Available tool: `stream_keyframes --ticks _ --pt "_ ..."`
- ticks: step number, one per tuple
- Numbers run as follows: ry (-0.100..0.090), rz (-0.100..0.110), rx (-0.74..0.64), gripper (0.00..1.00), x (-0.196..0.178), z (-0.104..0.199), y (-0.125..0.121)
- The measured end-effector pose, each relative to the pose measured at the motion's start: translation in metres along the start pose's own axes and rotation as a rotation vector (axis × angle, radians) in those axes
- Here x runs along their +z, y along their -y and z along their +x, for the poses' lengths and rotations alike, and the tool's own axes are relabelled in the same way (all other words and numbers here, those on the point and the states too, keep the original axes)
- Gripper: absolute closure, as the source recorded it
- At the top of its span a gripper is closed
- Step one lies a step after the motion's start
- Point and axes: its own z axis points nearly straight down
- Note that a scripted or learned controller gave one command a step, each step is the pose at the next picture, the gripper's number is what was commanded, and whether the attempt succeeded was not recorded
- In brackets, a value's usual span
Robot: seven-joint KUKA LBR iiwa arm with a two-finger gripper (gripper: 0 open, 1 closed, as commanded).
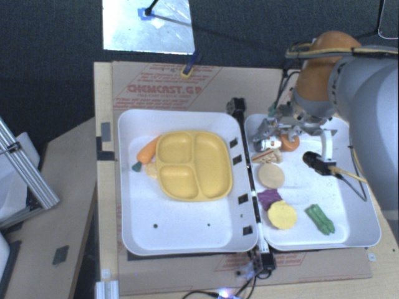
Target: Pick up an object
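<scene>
Your fingers (274, 141) are low at eleven o'clock in the right bin (361, 229), crowding the orange piece (290, 144) and cracker (267, 156). You cannot tell whether they grip anything.

yellow divided plastic tray (190, 165): smooth, semi-gloss | two shallow white bins (134, 217): matt plastic | brown cardboard sheet (165, 87): printed, matt | desk (68, 167): pale wood

The light is bright and even. The white bins (187, 242) glow a little, and shadows are soft. The picture looks slightly fuzzy.
</scene>
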Motion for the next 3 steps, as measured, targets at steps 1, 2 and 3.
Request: stream_keyframes --ticks 1,2,3 --pt "0.004 -0.024 -0.003 1.00 -0.065 0.003 -0.001" --pt "0.004 -0.024 -0.004 1.00 -0.120 0.003 -0.002" --pt "0.002 -0.013 -0.005 1.00 -0.110 0.027 0.045"
